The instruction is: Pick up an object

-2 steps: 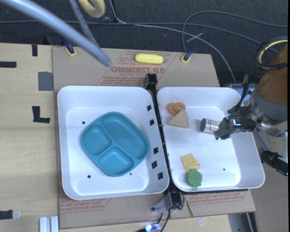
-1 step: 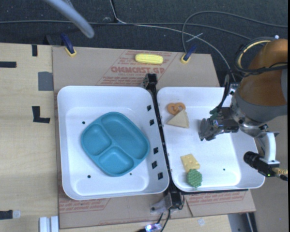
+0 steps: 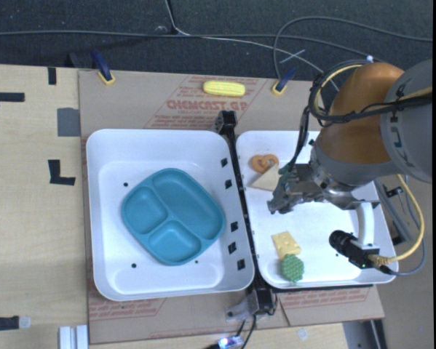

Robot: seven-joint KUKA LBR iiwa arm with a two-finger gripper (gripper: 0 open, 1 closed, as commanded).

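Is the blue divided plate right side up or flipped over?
Right side up: the blue plate shows its three recessed compartments facing up, lying flat in the left bin.

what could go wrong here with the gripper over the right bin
The two-finger gripper hangs between the small brown pretzel-shaped piece and the pale yellow square cracker, so closing here may catch nothing. The cracker touches the green bumpy round toy; reaching for one may nudge the other. The gripper is also near the black divider beside the right white bin, so a leftward move could clip it.
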